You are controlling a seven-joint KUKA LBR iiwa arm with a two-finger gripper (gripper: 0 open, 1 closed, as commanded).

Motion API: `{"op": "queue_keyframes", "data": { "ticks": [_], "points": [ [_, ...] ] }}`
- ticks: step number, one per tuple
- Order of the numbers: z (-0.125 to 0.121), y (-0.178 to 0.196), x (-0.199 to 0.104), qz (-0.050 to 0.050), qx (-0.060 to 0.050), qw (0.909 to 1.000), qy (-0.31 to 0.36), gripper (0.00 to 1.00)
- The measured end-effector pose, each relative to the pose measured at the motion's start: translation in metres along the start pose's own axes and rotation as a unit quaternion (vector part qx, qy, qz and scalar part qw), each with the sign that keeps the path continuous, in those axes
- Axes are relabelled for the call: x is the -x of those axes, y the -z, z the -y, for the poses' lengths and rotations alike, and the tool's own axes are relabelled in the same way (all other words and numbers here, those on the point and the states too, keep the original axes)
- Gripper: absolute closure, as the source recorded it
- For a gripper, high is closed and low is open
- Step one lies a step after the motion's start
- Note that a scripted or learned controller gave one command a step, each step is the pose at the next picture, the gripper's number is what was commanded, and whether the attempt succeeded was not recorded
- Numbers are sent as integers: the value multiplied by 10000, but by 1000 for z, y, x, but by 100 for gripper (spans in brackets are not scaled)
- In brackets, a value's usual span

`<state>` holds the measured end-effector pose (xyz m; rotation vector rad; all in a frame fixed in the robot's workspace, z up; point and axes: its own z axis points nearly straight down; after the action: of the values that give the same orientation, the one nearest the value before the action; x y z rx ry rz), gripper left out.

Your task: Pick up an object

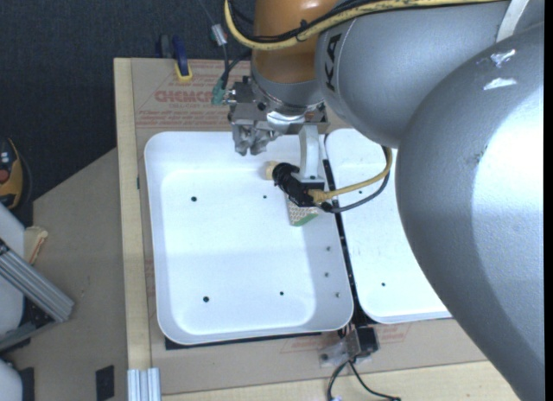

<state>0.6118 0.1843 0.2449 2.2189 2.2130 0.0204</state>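
Observation:
My gripper (pixel 249 142) hangs below the orange band (pixel 298 10) at the back of the left bin (pixel 233 252), just above its floor near the rear wall. A small speckled object with a green edge (pixel 301 214) lies by that bin's right wall, in front and to the right of the gripper. A small cream piece (pixel 269 168) shows just right of the gripper, partly hidden by a black cable fitting (pixel 292 185). Nothing shows held in the gripper.
The right bin (pixel 389 270) is largely covered by the grey arm (pixel 449 131). A yellow cable (pixel 359 190) loops from the wrist over the divide between the bins. A blue and yellow clamp (pixel 181 58) sits at the bench's back left.

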Motion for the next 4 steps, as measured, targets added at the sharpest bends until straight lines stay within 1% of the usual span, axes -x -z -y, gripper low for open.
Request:
{"op": "queue_keyframes", "data": {
  "ticks": [1,2,3,4],
  "points": [
    [45,109,22,-2,-14,10000,11,100],
    [106,52,42,28,-128,9999,3,100],
    [51,38,-1,15,-51,10000,30,100],
    [110,53,-43,13,-101,9999,47,100]
  ]
}}
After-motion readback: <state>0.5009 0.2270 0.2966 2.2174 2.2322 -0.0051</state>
